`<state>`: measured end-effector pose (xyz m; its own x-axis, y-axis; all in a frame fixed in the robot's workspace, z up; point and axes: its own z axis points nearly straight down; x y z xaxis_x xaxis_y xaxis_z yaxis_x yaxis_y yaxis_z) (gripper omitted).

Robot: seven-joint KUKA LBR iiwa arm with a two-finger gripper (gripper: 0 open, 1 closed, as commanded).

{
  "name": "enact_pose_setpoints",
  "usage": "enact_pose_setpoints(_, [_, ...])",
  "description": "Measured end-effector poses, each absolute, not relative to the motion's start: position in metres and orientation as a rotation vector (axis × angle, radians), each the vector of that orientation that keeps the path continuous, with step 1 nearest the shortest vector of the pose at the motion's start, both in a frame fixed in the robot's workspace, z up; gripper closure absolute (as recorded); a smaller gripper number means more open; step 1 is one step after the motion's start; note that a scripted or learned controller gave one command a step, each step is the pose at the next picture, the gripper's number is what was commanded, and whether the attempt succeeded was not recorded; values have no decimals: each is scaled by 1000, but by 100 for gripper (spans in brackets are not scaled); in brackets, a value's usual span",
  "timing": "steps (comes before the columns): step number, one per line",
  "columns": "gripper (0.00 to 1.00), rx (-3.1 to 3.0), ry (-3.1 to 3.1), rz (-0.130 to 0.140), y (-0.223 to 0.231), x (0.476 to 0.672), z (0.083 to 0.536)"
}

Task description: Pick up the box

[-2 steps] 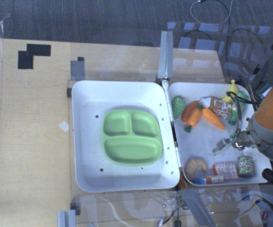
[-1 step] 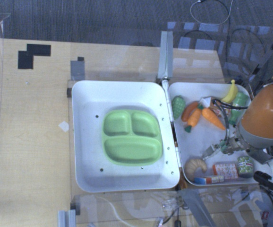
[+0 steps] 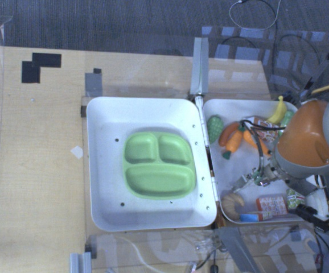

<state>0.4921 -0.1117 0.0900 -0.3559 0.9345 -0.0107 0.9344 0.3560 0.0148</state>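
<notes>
Setting: pale wooden tabletop (image 3: 39,152) with two white bins, dark carpet across the upper frame.
Left bin (image 3: 105,152): holds a green three-compartment tray (image 3: 159,165).
Right bin (image 3: 233,110): toy carrot (image 3: 231,138), banana (image 3: 277,111).
Box (image 3: 271,205): flat, red-printed carton, lower right, just below the fingers (image 3: 259,178).
Fingers: slender metal; apart or together, cannot tell.
Arm (image 3: 307,138): glossy orange band.

Two bins side by side on our bench (image 3: 45,169). Left bin (image 3: 99,152): we log one divided tray (image 3: 159,165) at its centre. Right bin (image 3: 224,110): toy vegetables (image 3: 231,136) near its far-left corner, a banana (image 3: 276,111) at its far edge, a box (image 3: 273,205) along its near edge.
</notes>
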Motion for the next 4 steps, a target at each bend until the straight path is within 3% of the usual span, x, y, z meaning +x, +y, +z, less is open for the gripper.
enact_pose_setpoints(1, [0, 1773, 2573, 10, -112, 492, 90])
enact_pose_setpoints(2, [0, 1690, 2641, 5, -98, 497, 121])
enact_pose_setpoints(3, [0, 1601, 2692, 10, -137, 491, 89])
enact_pose_setpoints(4, [0, 1601, 2692, 11, -137, 491, 89])
